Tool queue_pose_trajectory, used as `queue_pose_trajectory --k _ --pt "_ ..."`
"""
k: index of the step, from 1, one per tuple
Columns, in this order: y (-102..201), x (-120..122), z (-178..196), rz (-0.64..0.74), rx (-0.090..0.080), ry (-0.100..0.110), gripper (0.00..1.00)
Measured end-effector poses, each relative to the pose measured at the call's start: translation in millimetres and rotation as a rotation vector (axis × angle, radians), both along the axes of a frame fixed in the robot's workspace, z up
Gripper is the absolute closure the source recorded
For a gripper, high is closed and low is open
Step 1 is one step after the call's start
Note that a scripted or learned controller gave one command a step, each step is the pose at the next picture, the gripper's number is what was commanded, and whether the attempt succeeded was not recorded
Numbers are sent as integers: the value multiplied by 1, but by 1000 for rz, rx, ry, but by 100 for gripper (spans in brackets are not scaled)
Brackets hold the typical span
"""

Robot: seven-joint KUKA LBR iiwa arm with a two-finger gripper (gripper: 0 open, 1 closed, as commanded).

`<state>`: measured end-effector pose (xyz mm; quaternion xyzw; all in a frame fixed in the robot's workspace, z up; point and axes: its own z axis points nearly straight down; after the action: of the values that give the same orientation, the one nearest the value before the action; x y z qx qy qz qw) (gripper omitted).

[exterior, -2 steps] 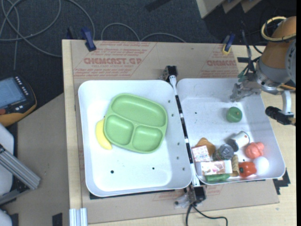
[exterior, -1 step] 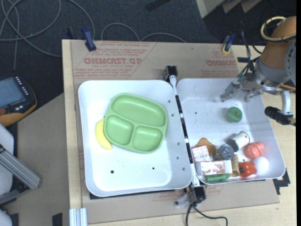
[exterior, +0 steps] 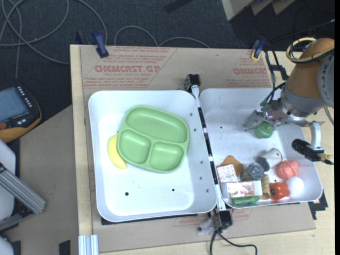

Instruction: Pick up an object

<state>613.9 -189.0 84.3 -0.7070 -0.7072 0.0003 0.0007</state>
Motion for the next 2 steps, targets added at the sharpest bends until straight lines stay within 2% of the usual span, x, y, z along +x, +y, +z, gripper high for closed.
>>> queue_pose_trajectory --k 1,2 --pt "0 2 12 0 -2 -6 100" --pt "38 29 2 1 -1 -7 100"
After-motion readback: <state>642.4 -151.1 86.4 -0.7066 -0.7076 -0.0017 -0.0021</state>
